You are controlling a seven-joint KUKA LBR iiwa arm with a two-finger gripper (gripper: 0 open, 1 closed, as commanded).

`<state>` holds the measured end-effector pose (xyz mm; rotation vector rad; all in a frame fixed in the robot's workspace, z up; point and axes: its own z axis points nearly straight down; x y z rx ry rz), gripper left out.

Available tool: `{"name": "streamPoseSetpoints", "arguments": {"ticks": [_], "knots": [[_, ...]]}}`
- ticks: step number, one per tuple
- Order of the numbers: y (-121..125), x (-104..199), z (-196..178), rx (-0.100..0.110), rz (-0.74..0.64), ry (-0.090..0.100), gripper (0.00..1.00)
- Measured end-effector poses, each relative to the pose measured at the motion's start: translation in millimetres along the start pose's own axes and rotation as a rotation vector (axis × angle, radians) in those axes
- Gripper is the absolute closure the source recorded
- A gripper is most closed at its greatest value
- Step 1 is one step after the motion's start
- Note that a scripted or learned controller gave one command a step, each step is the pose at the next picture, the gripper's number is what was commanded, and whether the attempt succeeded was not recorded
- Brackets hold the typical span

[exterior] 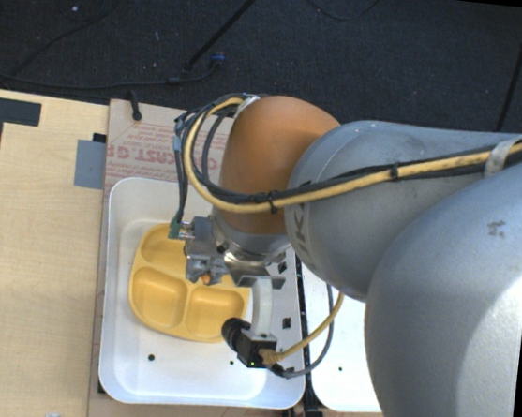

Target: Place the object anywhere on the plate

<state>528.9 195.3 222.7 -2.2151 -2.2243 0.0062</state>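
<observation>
One plate (167, 297), yellow and divided into compartments, is my landmark; it lies in the left white bin (174, 376) on the tabletop (18, 267). Nearest the camera, my grey arm (423, 270) crosses from the right of the plate. Beyond it, the orange band (268, 152) sits over the plate's right half. My hand (220, 269) is at the plate's right edge, just above its surface. I cannot tell how far open it is, nor whether it has hold of anything: my wrist covers that area. I cannot locate the object; the plate's visible compartments carry nothing. My judgement: placement is not confirmed, and release and retreat remain.
</observation>
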Motion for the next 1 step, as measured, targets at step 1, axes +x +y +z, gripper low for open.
{"name": "streamPoseSetpoints", "arguments": {"ticks": [1], "knots": [[-0.2,-1.5,-1.0,0.0,0.002,-0.001,0.0]]}}
